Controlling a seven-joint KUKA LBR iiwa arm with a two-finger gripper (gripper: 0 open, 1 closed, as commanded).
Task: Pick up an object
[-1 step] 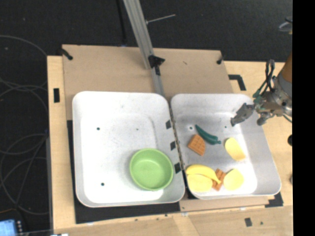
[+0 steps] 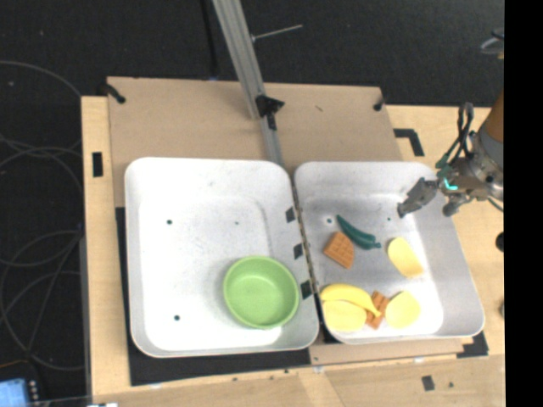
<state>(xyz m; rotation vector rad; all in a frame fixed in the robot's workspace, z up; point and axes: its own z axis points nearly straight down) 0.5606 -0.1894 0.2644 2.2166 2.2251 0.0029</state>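
I hang over the upper right part of the right bin (image 2: 441, 227), my gripper (image 2: 417, 199) low above its white floor near the back wall. My fingers (image 2: 414, 203) point down and to the left, but they blur into one grey shape from this height, so I cannot tell whether they are spread or pressed together. Nothing shows between them.

Below me and to the left lies a dark green pod (image 2: 357, 232), slanting across the floor. Just beside its lower end sits an orange waffle piece (image 2: 339, 250). To the right of the pod, well clear of my fingers, rests a yellow lemon (image 2: 405, 257). Along the front wall of this bin lie a yellow banana (image 2: 343, 304), a small orange piece (image 2: 377, 306) touching it, and a yellow round fruit (image 2: 403, 310) on the far side of that piece.

In the left bin (image 2: 170, 219) a green bowl (image 2: 260, 291) stands upright near the front right corner.

I can read no label, brand or writing on any of these things.
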